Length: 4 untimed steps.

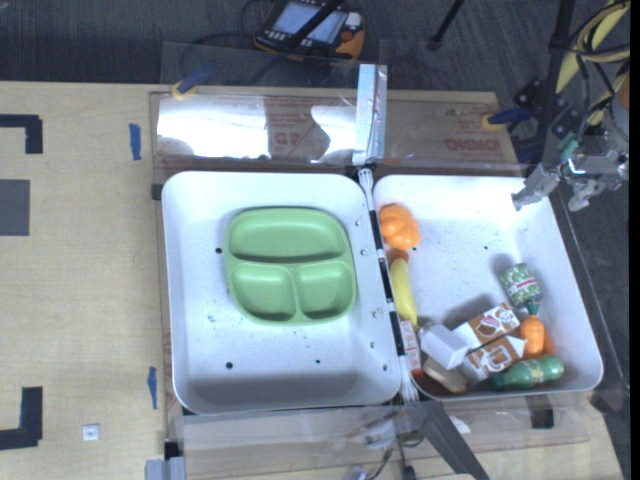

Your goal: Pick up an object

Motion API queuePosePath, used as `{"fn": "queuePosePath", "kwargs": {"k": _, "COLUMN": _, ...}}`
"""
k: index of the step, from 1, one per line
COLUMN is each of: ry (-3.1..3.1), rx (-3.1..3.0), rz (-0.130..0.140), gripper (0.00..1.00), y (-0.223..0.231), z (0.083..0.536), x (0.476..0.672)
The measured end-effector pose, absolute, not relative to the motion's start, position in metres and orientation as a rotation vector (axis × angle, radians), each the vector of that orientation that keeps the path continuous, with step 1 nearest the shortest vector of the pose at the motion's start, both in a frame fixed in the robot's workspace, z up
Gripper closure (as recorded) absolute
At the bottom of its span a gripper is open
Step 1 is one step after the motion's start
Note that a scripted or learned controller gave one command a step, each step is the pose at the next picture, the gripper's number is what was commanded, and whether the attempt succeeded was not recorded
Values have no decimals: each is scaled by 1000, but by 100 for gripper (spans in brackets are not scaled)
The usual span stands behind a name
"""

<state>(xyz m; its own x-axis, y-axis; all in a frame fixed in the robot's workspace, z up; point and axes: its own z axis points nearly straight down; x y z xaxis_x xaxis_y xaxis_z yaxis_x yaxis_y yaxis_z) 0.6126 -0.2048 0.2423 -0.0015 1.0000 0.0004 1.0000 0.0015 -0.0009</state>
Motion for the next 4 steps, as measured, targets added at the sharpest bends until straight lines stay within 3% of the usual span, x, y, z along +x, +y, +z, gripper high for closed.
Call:
{"fn": "queuePosePath", "kwargs": {"k": 1, "ry": -2330, "rx": -2088, "rz": -12, "gripper": 0, "y": -213, "z": 102, "x": 615}}
{"fn": "queuePosePath", "kwargs": {"k": 2, "ry": -2425, "rx": -1996, "rz": -12, "gripper": 0, "y": -204, "z": 88, "x": 541}}
{"fn": "queuePosePath", "kwargs": {"k": 4, "ry": -2236, "rx": -2199, "rz": -33, "gripper": 0, "y": -207, "z": 90, "x": 553}}
